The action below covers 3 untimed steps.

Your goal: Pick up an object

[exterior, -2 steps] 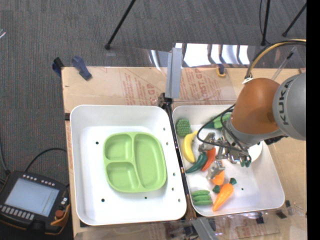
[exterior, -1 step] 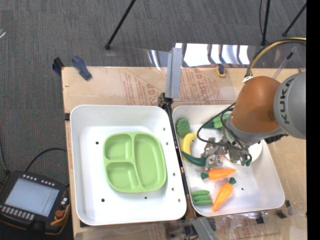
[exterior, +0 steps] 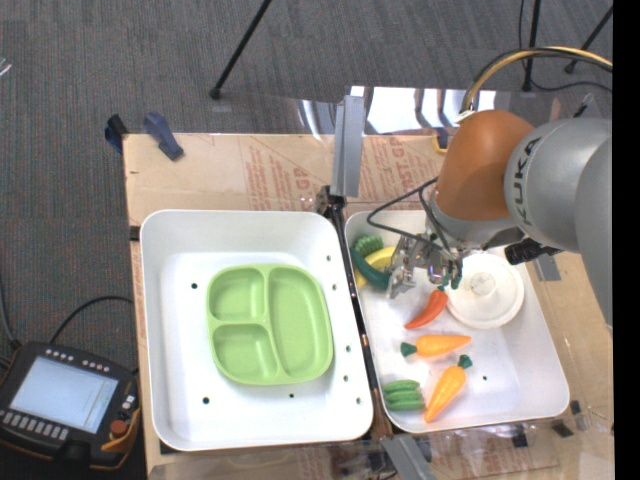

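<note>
Grey carpet fills the upper part of the frame, crossed by tripod legs; below it a cardboard-topped bench (exterior: 230,168) carries two shallow white bins side by side, and a teach pendant (exterior: 65,398) lies on the floor at the lower left. The left bin (exterior: 170,258) holds a green divided plate (exterior: 270,323), set flat at its middle and well apart from the arm's work; the right bin (exterior: 520,368) holds the loose toys, which is presumably why the arm reaches there. The gripper (exterior: 425,268) hangs low in the upper left of the right bin, under the orange band, just beside a green and yellow toy (exterior: 375,258) by the bin wall and just above a red-orange carrot (exterior: 428,308); whether its jaws stand apart or together I cannot tell, since cables and the wrist hide them. A white round lid or bowl (exterior: 487,290) sits just right of the gripper. Lower in the bin lie an orange carrot (exterior: 438,346), a second orange carrot (exterior: 446,390) set aslant, and a green ridged toy (exterior: 403,395) near the bottom edge. The nearest candidates for picking appear to be the green and yellow toy or the red-orange carrot; nothing looks lifted yet.
</note>
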Each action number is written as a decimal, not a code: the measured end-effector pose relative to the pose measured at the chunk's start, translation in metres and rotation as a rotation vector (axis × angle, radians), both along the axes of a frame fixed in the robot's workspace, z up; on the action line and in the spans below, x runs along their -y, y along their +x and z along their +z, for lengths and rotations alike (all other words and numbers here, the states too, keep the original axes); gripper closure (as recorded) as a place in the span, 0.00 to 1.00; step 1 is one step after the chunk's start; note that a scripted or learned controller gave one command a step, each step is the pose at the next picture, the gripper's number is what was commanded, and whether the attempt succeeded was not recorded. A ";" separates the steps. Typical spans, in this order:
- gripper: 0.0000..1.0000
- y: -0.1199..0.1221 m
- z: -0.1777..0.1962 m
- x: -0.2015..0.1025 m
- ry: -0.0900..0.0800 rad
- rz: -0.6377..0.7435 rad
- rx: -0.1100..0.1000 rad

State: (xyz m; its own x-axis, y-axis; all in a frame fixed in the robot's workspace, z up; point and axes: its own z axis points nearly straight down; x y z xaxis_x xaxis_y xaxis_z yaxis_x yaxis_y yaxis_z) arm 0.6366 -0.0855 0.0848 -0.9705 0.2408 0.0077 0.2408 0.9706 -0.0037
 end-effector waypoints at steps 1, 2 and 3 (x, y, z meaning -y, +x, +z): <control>1.00 -0.004 -0.001 0.004 0.003 -0.150 -0.004; 1.00 -0.018 -0.001 -0.004 0.002 -0.250 0.002; 1.00 -0.011 0.207 0.010 0.001 -0.292 0.027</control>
State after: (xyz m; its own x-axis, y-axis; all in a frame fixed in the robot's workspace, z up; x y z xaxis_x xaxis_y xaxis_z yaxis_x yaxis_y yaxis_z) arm 0.6253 -0.0956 0.2921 -0.8602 0.5097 -0.0165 0.5096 0.8604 0.0071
